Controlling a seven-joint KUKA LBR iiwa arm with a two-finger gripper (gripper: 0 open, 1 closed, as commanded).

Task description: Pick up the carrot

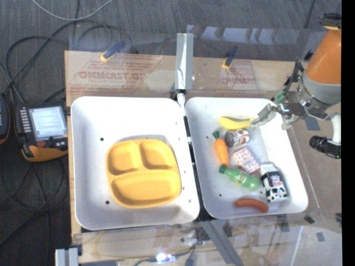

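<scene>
Carrot (221, 151) lay in right bin (297, 170), untouched, beside a can (237, 137). Gripper (259, 119) hovered over banana (236, 122), fingers apart, holding nothing.

Yellow tray (144, 172), banana (234, 122), sausage (251, 204)

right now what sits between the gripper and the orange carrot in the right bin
In the camera view, a yellow banana and a small red-labelled can lie between the gripper and the orange carrot.
</scene>
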